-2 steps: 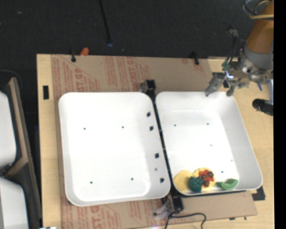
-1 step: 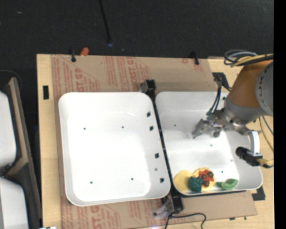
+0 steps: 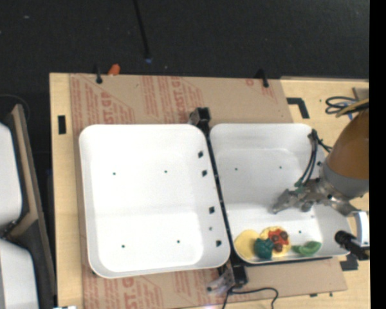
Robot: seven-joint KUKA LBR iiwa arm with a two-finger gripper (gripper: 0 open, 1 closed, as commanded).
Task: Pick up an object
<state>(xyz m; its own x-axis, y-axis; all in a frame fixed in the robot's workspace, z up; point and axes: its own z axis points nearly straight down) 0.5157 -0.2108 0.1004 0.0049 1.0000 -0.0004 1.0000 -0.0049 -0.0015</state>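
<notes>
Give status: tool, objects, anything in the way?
Tool low in the right bin, nothing seen between its fingers. Toys clustered at that bin's near edge, apart from the tool. Nothing blocking.

The arm [image 3: 350, 153] is cut off at the right edge. The gripper [image 3: 288, 201] is too small and blurred to read. The toys [image 3: 276, 242] overlap, their shapes unclear.

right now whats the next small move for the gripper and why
Probably ease the gripper toward the near edge of the right bin and lower it. It hangs over bare bin floor, while the objects, a yellow piece, a teal one, a red one and a green one, cluster along that near wall.
</notes>
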